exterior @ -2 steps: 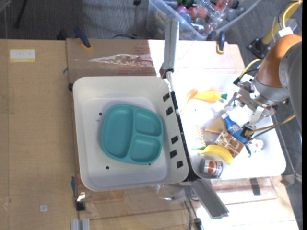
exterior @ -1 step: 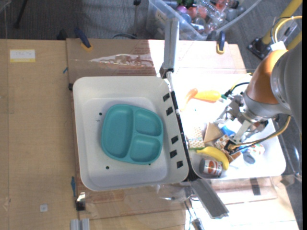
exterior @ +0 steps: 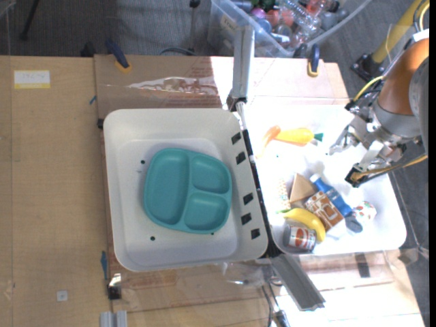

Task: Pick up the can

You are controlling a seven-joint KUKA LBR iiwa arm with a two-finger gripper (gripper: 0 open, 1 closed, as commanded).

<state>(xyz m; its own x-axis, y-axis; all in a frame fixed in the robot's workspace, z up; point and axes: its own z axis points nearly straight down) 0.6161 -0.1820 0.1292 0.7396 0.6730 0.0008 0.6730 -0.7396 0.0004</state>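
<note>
The can (exterior: 300, 238) lies on its side at the near left corner of the right bin (exterior: 340, 125), red and white with a silvery end facing left. A banana (exterior: 306, 221) rests right above it. My gripper (exterior: 346, 161) hovers over the right side of that bin, well up and to the right of the can. Its two fingers are spread apart with nothing between them.
The left bin (exterior: 129, 182) holds a teal divided plate (exterior: 187, 191). In the right bin lie a yellow-orange carrot toy (exterior: 293, 136), a brown box (exterior: 320, 208), a blue bottle (exterior: 334, 197) and a small white-red item (exterior: 366, 212). A clear tub of clutter (exterior: 286, 9) stands behind the bench.
</note>
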